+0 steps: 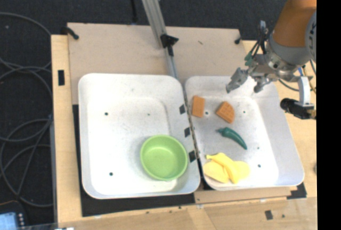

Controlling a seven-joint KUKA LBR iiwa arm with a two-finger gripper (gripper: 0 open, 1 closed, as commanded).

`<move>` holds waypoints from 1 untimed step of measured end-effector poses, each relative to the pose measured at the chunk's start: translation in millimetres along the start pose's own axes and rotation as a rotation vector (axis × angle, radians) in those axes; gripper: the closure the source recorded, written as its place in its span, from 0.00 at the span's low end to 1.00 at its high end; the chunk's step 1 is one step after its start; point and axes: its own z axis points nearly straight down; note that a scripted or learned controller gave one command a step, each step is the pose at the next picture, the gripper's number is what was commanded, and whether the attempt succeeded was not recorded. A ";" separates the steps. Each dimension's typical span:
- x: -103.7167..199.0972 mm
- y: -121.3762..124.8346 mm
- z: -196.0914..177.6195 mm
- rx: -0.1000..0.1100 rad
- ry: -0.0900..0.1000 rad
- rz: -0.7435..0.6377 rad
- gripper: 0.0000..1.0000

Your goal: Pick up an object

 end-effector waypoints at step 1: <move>0.0 0.0 0.0 0.000 0.000 0.000 0.00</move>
